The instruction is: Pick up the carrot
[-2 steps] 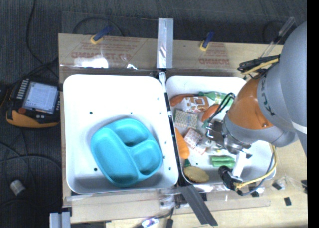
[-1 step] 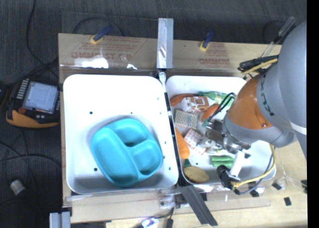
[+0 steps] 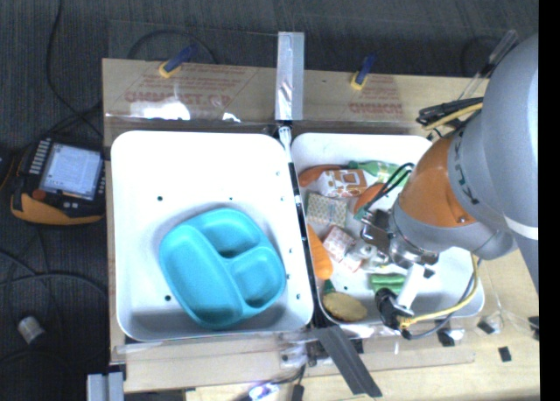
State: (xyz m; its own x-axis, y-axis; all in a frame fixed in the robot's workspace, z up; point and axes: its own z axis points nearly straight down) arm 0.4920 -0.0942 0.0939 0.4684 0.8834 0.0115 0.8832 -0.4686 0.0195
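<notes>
Scene lit evenly and brightly from above. Two shallow white plastic bins [image 3: 131, 215] rendered near overexposed, wall detail washed out. Glare seen on clear plastic sheet [image 3: 188, 93] at far edge of brown wooden worktop [image 3: 122, 71]. Soft shadow cast by turquoise sectioned plastic tray [image 3: 223, 263] onto left bin floor. Dark carpeted floor [image 3: 70, 23] left dim, texture faint. Large grey robot arm [image 3: 521, 128] at right out of focus. Overall sharpness moderate, small items in right bin hard to resolve.
</notes>
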